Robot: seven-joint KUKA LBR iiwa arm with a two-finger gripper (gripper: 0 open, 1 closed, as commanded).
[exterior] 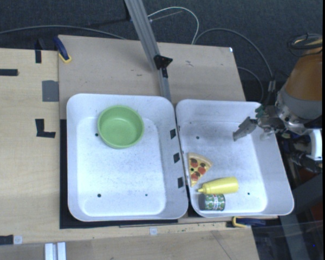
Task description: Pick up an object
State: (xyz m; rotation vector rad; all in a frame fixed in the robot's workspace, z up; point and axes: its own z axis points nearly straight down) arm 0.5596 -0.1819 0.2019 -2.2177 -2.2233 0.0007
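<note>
In the right bin (271, 199) lie a toy pizza slice (197, 168), a yellow mustard bottle (219, 186) on its side, and a small green can (212, 202) just below the bottle. A green bowl (120, 126) stands in the left bin (81, 199), near its back. My gripper (253, 126) hangs over the back right part of the right bin, up and to the right of the pizza slice, with nothing seen between its fingers. The fingers point toward the left and look spread apart.
A grey metal pole (146, 31) runs from the top of the view down to the gap between the bins. Cables (216, 37) loop on the dark floor behind the bench. A blue clamp (62, 50) sits at the bench's back left corner.
</note>
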